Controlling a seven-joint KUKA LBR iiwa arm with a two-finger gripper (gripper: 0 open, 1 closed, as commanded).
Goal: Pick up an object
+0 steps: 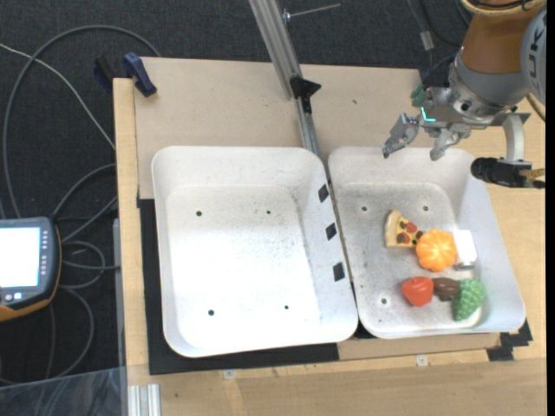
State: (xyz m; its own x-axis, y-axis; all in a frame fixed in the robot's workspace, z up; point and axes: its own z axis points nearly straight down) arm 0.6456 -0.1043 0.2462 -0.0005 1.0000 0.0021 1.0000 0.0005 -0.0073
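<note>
Pumpkin (436, 249) looks light, hard and smooth; grip it across its round middle. Jaws (418, 142) hang open, empty.

Pretty plain setup tbh. A dark, speckled carpet floor (52, 7) can be seen all around a light wooden bench (217, 102). Taking the gripper (418, 148) as the reference: an aluminium rail (273, 33) is slanted down onto the benchtop just to its left, and a blue clamp (139, 72) is fixed on the bench's corner far off to its left. Further left still, grey cables (52, 85) are looped over the carpet, and a teach pendant (22, 263) with a lit screen is cut off by the frame edge. A black mat (243, 358) is laid along the bench's near side, well below the gripper. Everything is lit softly and evenly.
</note>
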